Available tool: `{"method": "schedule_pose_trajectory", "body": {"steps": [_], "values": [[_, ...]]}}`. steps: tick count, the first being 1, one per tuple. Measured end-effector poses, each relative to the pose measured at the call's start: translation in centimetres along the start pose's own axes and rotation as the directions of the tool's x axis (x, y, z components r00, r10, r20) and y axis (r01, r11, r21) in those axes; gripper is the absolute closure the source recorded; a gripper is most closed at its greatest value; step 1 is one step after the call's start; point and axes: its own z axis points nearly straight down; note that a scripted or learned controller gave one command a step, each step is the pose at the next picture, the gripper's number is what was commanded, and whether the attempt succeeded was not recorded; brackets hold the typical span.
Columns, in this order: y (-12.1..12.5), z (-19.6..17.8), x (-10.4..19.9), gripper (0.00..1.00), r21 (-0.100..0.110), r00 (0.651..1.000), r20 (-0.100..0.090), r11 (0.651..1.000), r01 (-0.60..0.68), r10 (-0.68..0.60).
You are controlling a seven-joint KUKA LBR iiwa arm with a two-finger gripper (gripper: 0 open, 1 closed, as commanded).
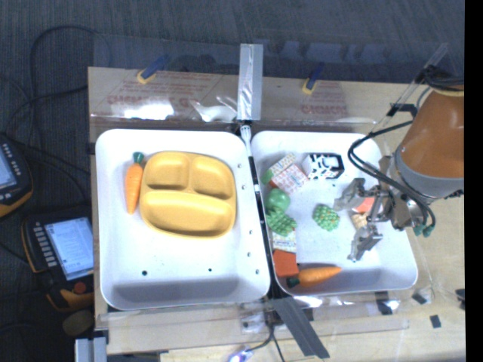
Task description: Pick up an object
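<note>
Green bumpy toy (pixel 326 217), right-center of frame in right bin (pixel 400 274), just left of my gripper (pixel 361 221): prob light, stiff plastic w/ grippy texture, I'd pinch across its middle; jaws look part open, nothing held.

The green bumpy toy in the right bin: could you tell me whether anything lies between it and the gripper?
Nothing visible does. The green bumpy toy lies alone on bare bin floor, and the gripper is beside it toward the arm, with only white floor between them.
</note>
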Motion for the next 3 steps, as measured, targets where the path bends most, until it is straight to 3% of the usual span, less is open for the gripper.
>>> {"method": "schedule_pose_trajectory", "body": {"steps": [1,2,3], "values": [[-3.3,13.1,-4.4,0.00,0.003,0.990,0.007,0.990,0.139,-0.139],[-0.2,13.9,-6.9,0.00,0.003,0.991,0.009,0.991,0.130,-0.130],[-7.0,13.9,-6.6,0.00,0.007,0.950,0.011,0.950,0.312,-0.313]]}}
